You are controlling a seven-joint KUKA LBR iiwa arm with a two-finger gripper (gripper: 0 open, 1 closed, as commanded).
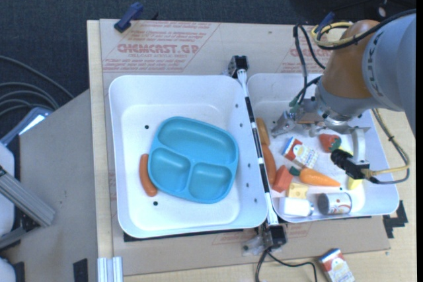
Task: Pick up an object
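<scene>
In the left bin (125, 142) a blue divided plate (193, 159) lies flat, with a small hot dog (147, 175) just beside its left edge, touching or nearly so. Across the divider, the right bin (390, 198) holds the crowd of candidates: a long hot dog (267, 148) lying along the left wall, a small packet with a red and white label (301, 153), an orange wedge (283, 178), a carrot (320, 177), a yellow cheese block (298, 192), a white block (296, 207) and a can on its side (336, 203). The arm (370, 63) hangs over the upper part of this bin, and the gripper (310, 117) sits low near the packet; whether it is spread or closed cannot be told from here, and nothing can be seen held in it. To do this well, I judge it should choose a piece standing apart from its neighbours, such as the packet or the carrot, descend straight over its middle, and close across its narrow side so nearby toys are not nudged. On the cardboard (165, 43) under the bins, red print appears to read "CHEMCAST GP"; the smaller lines beneath, and the labels on the packet and can, are too small to read.
</scene>
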